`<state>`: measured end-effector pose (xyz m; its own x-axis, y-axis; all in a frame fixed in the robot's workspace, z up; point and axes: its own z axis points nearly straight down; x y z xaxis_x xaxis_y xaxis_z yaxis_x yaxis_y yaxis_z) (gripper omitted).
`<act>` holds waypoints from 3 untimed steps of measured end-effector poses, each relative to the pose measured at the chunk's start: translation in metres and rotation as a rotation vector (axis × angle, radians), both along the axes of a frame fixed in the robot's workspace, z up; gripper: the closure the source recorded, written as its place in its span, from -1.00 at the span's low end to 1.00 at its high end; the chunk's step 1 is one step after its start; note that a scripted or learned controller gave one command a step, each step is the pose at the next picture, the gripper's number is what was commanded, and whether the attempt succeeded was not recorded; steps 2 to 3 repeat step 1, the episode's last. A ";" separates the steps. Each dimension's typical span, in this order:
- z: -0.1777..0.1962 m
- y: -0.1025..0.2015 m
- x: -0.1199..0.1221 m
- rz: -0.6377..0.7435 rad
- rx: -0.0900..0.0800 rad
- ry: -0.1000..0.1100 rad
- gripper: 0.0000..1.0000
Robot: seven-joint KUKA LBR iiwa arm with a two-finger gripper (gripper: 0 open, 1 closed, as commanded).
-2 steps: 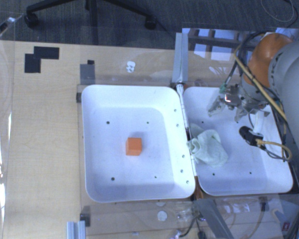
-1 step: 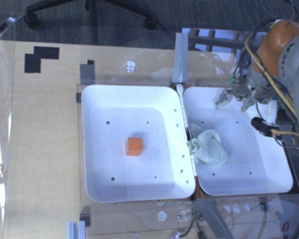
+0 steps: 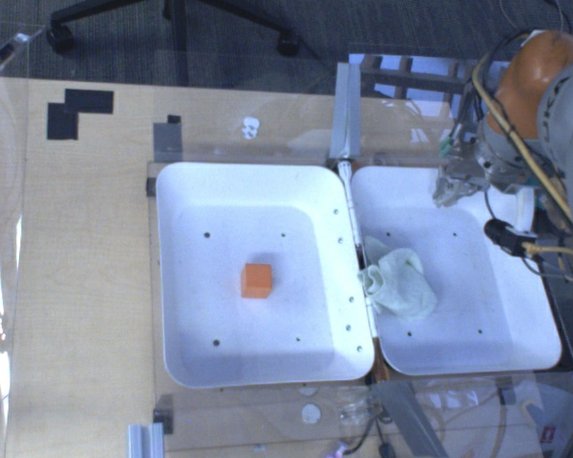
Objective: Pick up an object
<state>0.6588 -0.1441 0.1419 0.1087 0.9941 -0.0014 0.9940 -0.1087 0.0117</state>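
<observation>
We see two white bins side by side on a pale wooden bench (image 3: 67, 284). The left bin (image 3: 186, 198) holds an orange cube (image 3: 257, 281), sitting alone near the middle of its floor. The right bin (image 3: 516, 346) holds a crumpled pale green cloth (image 3: 401, 282), lying against the bin's left wall, close to the divide between the two bins. The gripper (image 3: 456, 185) hangs over the far right corner of the right bin, well apart from both cloth and cube, with nothing between its fingers; we cannot tell how wide it stands. The arm (image 3: 544, 84) reaches in from the right, cables looping around it. On the bench, black tape (image 3: 76, 111) marks the far left corner. Beyond the bench lies dark carpet and the base of a chair (image 3: 172, 3)
</observation>
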 end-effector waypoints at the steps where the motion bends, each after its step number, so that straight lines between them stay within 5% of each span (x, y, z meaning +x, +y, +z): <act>1: 0.073 0.003 0.006 0.142 -0.001 0.004 1.00; 3: 0.073 0.003 0.006 0.142 -0.001 0.004 1.00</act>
